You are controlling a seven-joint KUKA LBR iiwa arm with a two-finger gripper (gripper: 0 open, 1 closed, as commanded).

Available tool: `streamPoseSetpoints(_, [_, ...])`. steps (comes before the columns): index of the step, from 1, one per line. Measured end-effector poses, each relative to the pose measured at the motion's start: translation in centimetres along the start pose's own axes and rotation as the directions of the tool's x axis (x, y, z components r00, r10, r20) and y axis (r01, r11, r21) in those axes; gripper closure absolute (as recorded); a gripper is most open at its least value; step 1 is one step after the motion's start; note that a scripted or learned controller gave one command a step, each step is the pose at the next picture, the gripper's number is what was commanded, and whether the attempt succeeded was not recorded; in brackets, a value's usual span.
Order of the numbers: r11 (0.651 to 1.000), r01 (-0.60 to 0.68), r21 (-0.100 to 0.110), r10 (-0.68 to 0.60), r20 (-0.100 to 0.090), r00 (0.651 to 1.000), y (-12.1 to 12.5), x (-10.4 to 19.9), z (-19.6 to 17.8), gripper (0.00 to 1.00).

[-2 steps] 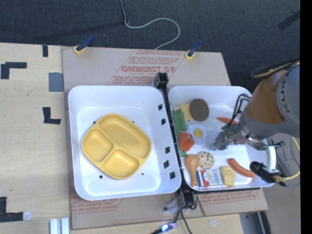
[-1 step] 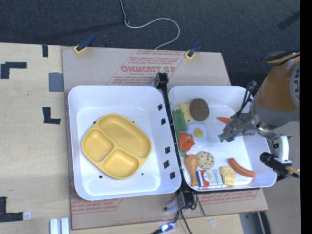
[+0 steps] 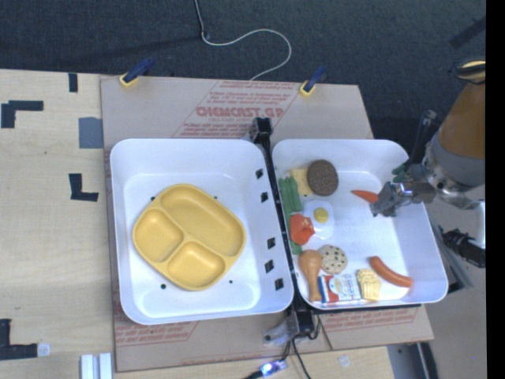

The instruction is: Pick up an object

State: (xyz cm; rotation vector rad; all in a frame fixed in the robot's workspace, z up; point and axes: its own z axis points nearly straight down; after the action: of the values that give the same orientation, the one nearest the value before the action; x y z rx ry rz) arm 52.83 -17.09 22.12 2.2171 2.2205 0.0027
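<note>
The right bin [image 3: 359, 150] holds toy food: a brown round patty [image 3: 322, 177], a green piece [image 3: 290, 192], a fried egg [image 3: 320, 214], a red tomato [image 3: 301, 229], a drumstick [image 3: 311, 271], a chip cookie [image 3: 334, 258], a small carton [image 3: 340, 288], yellow fries [image 3: 368, 283], a sausage [image 3: 390, 272] and an orange carrot [image 3: 364, 197]. My gripper [image 3: 387, 204] hangs over the right side of this bin, just right of the carrot's tip. Whether it touches the carrot is unclear.
The left bin [image 3: 130, 160] carries a yellow divided plate [image 3: 188, 234]. Black clips [image 3: 260, 130] sit along the wall between the bins. A white cable [image 3: 237, 38] lies on the dark floor behind the bench.
</note>
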Motion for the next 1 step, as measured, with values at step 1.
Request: streamPoseSetpoints(1, [1.0, 0.0, 0.005, 0.0, -0.002, 1.0, 0.02, 0.07, -0.3, 1.0])
